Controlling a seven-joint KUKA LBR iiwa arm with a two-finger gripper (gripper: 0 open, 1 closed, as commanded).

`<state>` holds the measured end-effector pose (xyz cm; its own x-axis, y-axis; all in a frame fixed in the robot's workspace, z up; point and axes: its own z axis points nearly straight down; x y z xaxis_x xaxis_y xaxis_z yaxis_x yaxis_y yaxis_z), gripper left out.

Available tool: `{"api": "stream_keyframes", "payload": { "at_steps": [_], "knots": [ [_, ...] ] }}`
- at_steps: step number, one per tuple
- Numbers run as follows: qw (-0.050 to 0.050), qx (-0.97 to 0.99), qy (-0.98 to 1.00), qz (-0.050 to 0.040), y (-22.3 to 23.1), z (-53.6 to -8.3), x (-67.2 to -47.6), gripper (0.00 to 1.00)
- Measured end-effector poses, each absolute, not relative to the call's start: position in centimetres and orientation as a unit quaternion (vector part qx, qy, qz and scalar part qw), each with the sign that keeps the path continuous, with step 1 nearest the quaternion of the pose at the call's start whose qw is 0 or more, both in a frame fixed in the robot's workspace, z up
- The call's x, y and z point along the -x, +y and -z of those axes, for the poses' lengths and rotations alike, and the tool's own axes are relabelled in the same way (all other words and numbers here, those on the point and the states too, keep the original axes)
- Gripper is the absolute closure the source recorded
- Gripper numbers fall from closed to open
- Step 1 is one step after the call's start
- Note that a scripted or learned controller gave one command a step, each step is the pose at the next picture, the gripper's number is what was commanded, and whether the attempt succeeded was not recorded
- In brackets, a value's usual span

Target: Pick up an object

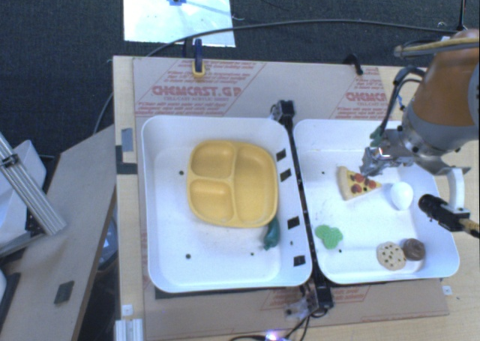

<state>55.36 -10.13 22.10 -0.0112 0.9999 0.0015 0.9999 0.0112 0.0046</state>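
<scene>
- gripper (pixel 373 161) hovers over the pizza slice (pixel 355 182) near the right bin (pixel 330 133) centre, probably to grasp it.
- finger state: cannot tell.

Two bins sit side by side on the tabletop (pixel 225 81). The left bin (pixel 161 204) holds a plate (pixel 231 182) in its middle, with a small toy (pixel 271 235) just past the plate's near right corner. In the right bin (pixel 330 137), a pizza slice (pixel 355 182) lies near the middle, with an egg (pixel 400 195) to its right. Nearer the front are a leafy piece (pixel 328 235), a cookie (pixel 390 255) and a round cake (pixel 412 249), the last two touching.
</scene>
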Motion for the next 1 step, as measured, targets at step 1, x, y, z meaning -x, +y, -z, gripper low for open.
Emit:
{"api": "stream_keyframes", "payload": {
  "at_steps": [1],
  "knots": [
    [0.001, -0.704, 0.71, -0.0012, -5.74, -22.46, -56.26, 1.0]
  ]
}}
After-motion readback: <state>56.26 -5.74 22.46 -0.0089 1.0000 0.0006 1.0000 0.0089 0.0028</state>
